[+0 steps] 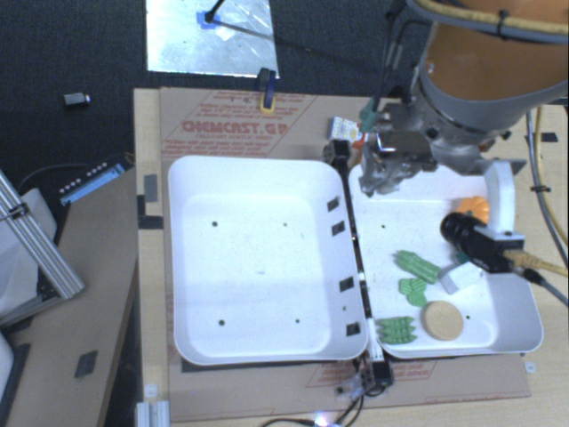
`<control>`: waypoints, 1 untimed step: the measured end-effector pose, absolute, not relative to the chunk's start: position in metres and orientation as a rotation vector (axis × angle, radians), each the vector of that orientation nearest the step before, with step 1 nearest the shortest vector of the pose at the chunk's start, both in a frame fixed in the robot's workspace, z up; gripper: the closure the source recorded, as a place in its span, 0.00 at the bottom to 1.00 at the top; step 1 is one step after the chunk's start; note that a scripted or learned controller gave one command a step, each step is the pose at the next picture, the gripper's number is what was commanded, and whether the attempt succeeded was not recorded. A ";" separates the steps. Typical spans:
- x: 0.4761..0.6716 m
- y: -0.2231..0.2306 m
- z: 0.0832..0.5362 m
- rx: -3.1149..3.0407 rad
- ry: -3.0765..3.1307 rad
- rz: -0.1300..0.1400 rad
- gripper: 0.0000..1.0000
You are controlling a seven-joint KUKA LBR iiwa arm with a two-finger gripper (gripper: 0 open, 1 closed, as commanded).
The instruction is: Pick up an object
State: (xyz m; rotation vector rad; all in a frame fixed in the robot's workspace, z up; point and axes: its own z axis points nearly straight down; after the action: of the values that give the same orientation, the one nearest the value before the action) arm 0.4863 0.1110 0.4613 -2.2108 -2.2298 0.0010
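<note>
My gripper (380, 178) hangs over the far left corner of the right bin (520, 332), under the grey and orange wrist. In that bin lie a long green pod (418, 264), a smaller green piece (412, 287), another green pod (396, 330) at the near left corner, a tan round disc (442, 320), a small grey block (459, 279) and an orange object (472, 206) partly hidden by the arm's white bracket. The gripper is well apart from all of them, up and to the left of the long pod.
The left bin (258, 256) lies beside the right one, joined by a black-clipped divider (354, 247). A black cylinder on a white bracket (471, 236) juts from the arm over the right bin. Cardboard lies under both bins; a metal sheet (213, 25) is at the back.
</note>
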 end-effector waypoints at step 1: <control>0.486 0.148 0.410 -2.213 -2.229 0.000 1.00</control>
State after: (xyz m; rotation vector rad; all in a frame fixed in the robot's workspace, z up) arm 0.4865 0.1475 0.4105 -2.2129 -2.2285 0.0004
